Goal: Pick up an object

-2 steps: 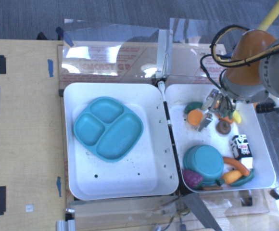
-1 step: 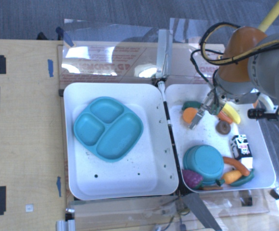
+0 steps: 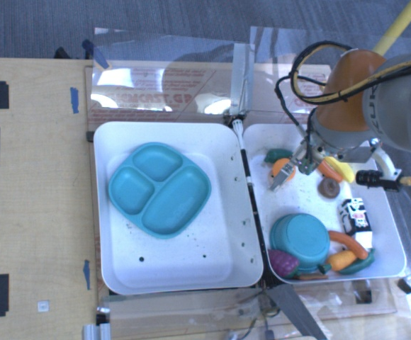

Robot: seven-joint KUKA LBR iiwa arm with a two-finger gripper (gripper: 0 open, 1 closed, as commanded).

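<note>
A small orange toy (image 3: pixel 283 167) lies near the top left of the right bin (image 3: pixel 397 250), right at the gripper (image 3: pixel 288 175) tips. Whether the gripper grips it, I cannot tell. Judging by this, the pick is under way; lifting remains.

I see the pale wooden bench (image 3: pixel 28 190) carrying two shallow white plastic bins — left bin (image 3: pixel 113 261), right bin (image 3: pixel 390 246) — side by side, touching.
</note>
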